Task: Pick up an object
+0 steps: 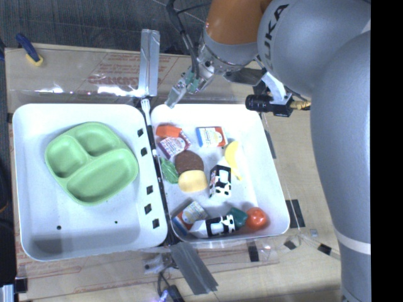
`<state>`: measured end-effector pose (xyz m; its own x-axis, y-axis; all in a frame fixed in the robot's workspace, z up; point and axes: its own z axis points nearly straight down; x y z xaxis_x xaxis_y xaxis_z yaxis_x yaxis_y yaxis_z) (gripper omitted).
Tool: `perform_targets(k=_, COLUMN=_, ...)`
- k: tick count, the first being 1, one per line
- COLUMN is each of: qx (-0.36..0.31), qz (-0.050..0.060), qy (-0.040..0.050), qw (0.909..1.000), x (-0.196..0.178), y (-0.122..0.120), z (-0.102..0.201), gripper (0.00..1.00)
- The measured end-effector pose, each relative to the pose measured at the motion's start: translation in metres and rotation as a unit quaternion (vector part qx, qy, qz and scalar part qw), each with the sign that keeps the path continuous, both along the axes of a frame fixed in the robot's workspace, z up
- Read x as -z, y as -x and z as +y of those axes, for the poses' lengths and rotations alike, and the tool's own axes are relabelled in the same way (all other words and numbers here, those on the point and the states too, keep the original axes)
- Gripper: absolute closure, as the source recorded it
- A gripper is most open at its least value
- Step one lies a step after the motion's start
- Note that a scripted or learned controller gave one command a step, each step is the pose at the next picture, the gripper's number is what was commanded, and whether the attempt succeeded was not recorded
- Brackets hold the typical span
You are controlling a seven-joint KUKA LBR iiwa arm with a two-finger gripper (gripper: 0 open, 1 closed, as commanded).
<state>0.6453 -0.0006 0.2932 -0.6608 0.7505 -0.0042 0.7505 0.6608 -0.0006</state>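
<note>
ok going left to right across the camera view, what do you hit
small blue and yellow clip on the bench → green three-compartment plastic plate in the left white bin → round yellow toy → black and white cow figure → red tomato-like toy in the right white bin

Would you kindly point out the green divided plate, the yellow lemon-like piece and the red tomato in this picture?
green divided plate [92,162]: camera view, on the ridge between its compartments.
yellow lemon-like piece [192,180]: camera view, on its rounded top.
red tomato [256,218]: camera view, on its upper surface.
</note>
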Motion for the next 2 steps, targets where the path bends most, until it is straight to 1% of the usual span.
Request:
perform_targets(k=1, qx=-0.004, qz=0.000, qy=0.0009, qw=1.0000, x=-0.010, y=-0.001, z=0.002, gripper=1.00)
perform_targets(k=2, qx=0.095, qz=0.005, qy=-0.0011, qw=0.9955, x=0.082, y=-0.006, z=0.020, gripper=1.00)
